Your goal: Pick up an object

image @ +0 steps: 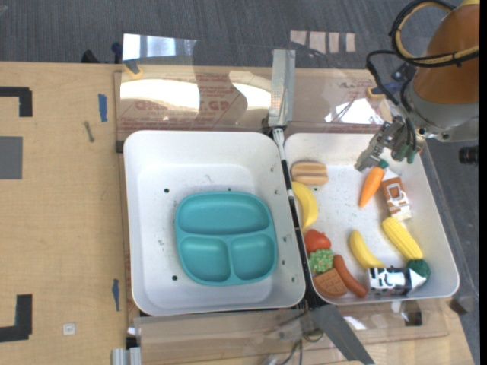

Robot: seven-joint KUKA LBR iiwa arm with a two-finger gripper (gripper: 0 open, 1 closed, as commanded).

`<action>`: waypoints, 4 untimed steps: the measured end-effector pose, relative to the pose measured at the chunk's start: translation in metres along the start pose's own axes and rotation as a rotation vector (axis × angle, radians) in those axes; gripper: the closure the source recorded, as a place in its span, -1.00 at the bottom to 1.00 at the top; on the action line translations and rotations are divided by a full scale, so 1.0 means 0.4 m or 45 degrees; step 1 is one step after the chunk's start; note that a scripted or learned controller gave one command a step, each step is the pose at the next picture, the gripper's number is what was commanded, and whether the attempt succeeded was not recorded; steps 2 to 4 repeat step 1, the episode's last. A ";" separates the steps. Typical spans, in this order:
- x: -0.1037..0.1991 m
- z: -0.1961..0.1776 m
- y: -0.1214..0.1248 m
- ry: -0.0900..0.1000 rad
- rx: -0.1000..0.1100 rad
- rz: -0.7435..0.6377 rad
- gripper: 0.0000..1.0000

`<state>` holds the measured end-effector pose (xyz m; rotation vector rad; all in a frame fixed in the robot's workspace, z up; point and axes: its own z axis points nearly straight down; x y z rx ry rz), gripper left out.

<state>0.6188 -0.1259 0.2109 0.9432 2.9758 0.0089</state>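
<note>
carrot (370,186): orange toy carrot, tapered, tip pointing down-left in view, green stub at its top end. It lies in the right bin (449,268), directly below the claw, with its top end right at the claw tips.
claw (386,155): hangs over the far part of the right bin, near the back wall. State: cannot tell, open or clenched. Contact with the carrot: cannot tell.
edges: the bin's back rim is just behind the claw and its right rim is near on the arm side. The centre divider between the bins is well off to the other side.
open room: bare white floor lies between the claw and the bun (308,173) and runs on below the carrot's tip.
near neighbours: a small orange-and-white carton (395,197) sits just beside the carrot on the arm side. A corn cob (401,237) lies below that.
farther from claw: one banana (307,204) lies along the divider and a second yellow piece (364,249) sits mid-bin. A red tomato (317,241), a green leafy piece (322,261), a waffle-like piece (329,283) and a sausage (348,276) are clustered at the near-left corner. A black-and-white item (392,279) lies by the front rim.
left bin (144,204): well away from the claw, holds a teal divided plate (224,236).
surface: cardboard-covered bench (57,204) with the two white bins side by side.
</note>
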 end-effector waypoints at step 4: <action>0.047 -0.121 0.155 0.009 0.003 0.079 1.00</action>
